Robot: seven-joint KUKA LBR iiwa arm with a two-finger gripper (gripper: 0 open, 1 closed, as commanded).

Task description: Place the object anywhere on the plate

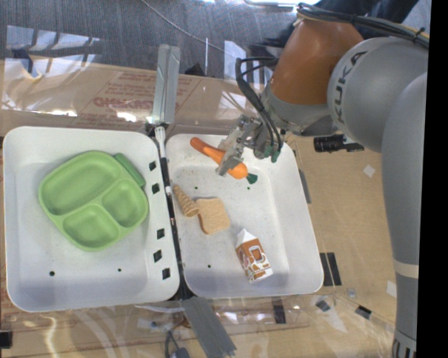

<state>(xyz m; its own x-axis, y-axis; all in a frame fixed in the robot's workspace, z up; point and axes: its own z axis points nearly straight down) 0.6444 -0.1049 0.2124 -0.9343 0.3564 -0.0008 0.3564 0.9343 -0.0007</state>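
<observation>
A green three-compartment plate point(94, 198) lies in the left bin point(27, 270). In the right bin point(288, 237), near the back, a toy carrot point(203, 147) lies slantwise with its green top point(251, 178) pointing right. My gripper point(231, 157) is down over the carrot's middle and hides that part of it. The carrot's two ends stick out on either side of the gripper. I cannot tell whether the carrot rests on the bin floor or is lifted off it.
Also in the right bin are a waffle cone point(183, 201), a slice of bread point(213, 216) touching it, and a small milk carton point(253, 258) near the front. A grey divider rail point(166, 90) runs between the bins at the back.
</observation>
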